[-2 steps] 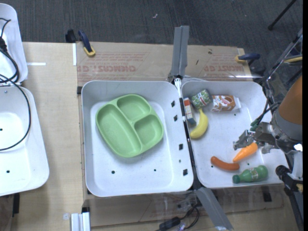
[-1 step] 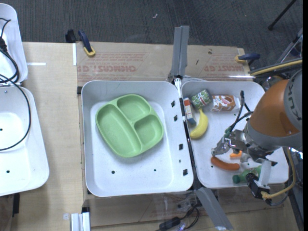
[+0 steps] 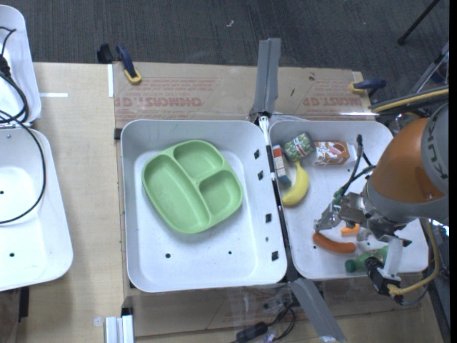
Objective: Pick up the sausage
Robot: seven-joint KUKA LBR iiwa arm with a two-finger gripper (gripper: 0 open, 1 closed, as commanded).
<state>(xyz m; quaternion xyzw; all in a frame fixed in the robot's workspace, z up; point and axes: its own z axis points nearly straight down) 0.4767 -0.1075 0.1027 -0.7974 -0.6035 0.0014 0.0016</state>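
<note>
Two white bins side by side on the surface: left bin (image 3: 136, 263) with a green divided plate (image 3: 193, 186), right bin (image 3: 314, 270) with a banana (image 3: 297, 186) and small packets. Arm (image 3: 410, 170) low over the right bin. Jaws (image 3: 341, 222) — cannot tell whether spread or closed. Sausage (image 3: 333, 243) lying just under them near the front wall: reddish-orange, slim, slightly curved. Probably light, smooth, a bit slippery — best pinched across the middle.

Orange-red sausage (image 3: 333, 242) in right bin (image 3: 314, 259), arm's jaws just above.

Green divided plate (image 3: 193, 186) in left bin (image 3: 136, 206); banana (image 3: 298, 186) in right bin (image 3: 303, 259)
</note>
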